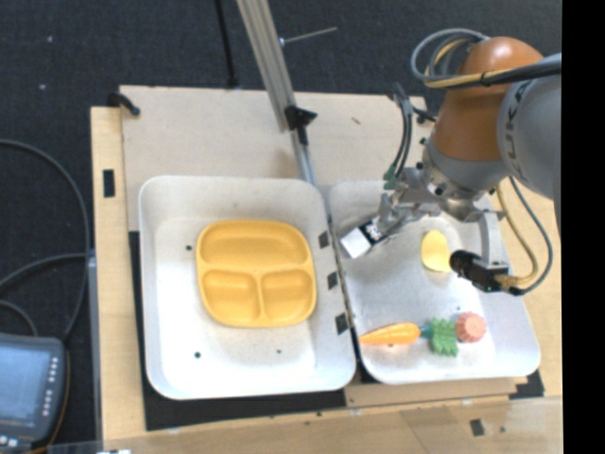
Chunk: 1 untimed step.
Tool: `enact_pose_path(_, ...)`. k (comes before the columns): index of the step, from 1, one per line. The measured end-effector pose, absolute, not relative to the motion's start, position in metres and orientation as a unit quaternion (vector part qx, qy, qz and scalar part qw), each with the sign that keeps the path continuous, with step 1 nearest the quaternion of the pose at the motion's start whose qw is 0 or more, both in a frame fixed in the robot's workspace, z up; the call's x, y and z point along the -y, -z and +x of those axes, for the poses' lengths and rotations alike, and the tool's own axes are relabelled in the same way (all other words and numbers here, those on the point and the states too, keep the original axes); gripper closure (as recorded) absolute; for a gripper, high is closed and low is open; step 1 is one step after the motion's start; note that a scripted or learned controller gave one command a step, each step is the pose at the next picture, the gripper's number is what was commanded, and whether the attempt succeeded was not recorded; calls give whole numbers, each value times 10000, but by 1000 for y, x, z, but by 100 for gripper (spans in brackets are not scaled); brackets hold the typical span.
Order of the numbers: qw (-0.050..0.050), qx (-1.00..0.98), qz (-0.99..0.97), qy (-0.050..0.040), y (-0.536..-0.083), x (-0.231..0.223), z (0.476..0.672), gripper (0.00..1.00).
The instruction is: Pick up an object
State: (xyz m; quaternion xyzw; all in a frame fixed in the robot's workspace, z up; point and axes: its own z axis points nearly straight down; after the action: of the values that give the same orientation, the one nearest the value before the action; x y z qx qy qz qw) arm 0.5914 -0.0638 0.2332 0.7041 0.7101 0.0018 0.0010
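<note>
The right bin (397, 367) holds a pale yellow lemon-shaped piece (435, 251), an orange toy carrot (389, 334), a green leafy piece (440, 337) and a pink strawberry-like piece (470, 326). My gripper (362, 238) hangs low over the upper left part of this bin, close to the divide between the bins. It sits left of the yellow piece and above the carrot. Nothing shows between its fingers.
The left bin (170, 357) bears a yellow divided plate (255, 272). A slanted aluminium bar (269, 55) rises from the bench behind the bins. The arm's orange band (487, 93) stands over the right bin's far edge. Cables trail beside the wrist.
</note>
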Motion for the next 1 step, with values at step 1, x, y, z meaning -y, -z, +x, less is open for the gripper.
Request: enact_pose_path(1, 1, -7100, 7042, -14, -244, 8, 602, 100)
